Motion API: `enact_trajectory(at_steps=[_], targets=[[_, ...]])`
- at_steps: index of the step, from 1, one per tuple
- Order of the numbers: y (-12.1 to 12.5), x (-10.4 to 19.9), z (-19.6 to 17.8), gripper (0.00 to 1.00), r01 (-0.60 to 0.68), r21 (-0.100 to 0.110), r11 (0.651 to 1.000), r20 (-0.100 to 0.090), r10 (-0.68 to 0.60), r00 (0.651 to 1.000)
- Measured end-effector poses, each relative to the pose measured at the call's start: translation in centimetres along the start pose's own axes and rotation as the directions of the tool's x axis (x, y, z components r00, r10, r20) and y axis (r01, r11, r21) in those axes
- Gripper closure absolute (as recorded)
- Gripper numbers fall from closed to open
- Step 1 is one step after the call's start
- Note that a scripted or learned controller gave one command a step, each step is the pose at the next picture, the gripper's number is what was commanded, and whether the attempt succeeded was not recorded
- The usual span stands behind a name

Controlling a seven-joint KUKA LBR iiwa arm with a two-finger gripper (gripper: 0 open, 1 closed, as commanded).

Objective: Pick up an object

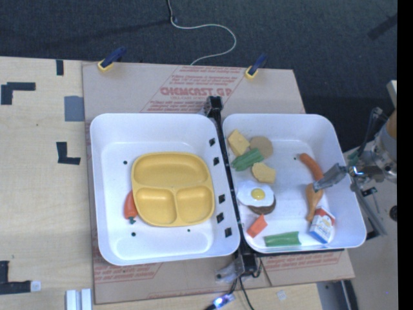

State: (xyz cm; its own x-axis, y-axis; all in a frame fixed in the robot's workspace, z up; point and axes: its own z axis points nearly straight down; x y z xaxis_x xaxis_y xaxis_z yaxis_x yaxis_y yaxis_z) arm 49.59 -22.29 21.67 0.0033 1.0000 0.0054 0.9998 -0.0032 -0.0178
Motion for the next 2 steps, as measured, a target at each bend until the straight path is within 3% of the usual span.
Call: enact_trajectory(at_steps=[1,2], targets=[[0.2,0.1,-0.6,0.00,0.004,-0.011,1.000,0.004,-0.004,1.000],[1.1,0.1,5.6,0.00,0.005,-0.007,1.000,0.002,-0.005,1.000]])
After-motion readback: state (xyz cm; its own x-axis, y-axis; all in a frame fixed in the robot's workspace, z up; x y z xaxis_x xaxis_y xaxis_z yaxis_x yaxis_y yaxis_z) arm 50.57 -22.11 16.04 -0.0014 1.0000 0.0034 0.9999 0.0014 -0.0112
